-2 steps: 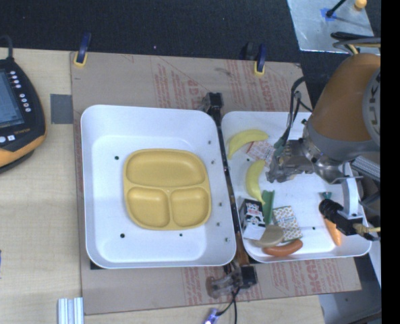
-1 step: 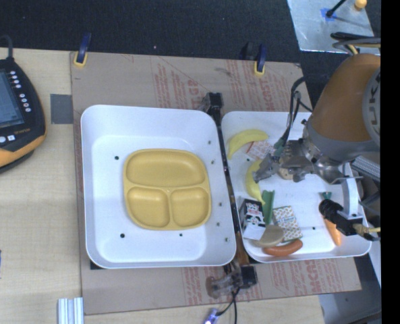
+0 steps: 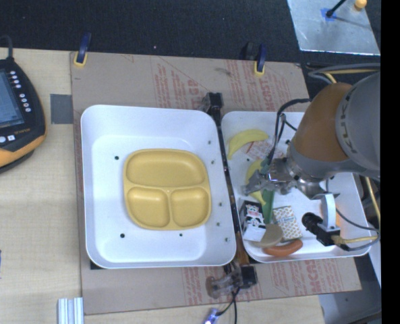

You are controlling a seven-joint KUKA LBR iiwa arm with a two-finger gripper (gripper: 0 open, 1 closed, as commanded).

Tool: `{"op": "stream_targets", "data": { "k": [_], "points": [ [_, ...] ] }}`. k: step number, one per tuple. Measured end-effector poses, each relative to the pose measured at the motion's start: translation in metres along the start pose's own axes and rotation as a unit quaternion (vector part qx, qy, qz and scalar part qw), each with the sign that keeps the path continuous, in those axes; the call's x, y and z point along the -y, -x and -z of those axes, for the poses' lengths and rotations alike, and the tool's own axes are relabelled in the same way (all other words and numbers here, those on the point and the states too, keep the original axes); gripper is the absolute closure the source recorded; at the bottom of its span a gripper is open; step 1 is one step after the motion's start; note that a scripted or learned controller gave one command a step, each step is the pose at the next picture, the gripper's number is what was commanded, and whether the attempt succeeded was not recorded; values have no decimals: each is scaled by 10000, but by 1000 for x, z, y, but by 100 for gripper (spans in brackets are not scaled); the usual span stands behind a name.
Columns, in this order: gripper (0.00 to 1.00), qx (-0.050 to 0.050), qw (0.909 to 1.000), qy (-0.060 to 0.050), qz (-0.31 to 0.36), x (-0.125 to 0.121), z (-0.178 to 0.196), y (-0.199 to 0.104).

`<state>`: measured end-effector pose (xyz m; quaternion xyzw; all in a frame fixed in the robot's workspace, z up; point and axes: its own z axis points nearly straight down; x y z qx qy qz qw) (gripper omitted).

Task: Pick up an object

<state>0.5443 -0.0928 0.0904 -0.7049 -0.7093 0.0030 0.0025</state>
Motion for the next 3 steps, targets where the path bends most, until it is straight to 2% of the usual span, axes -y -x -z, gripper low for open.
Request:
{"op": "stream_targets", "data": {
  "k": [1, 2, 3],
  "points": [
    [0, 2, 10000, 19, 5, 39, 1, 12],
    [100, 7, 10000, 11, 39, 38, 11, 13],
    [100, -12, 10000, 34, -9, 0, 102, -46]
  ]
}}
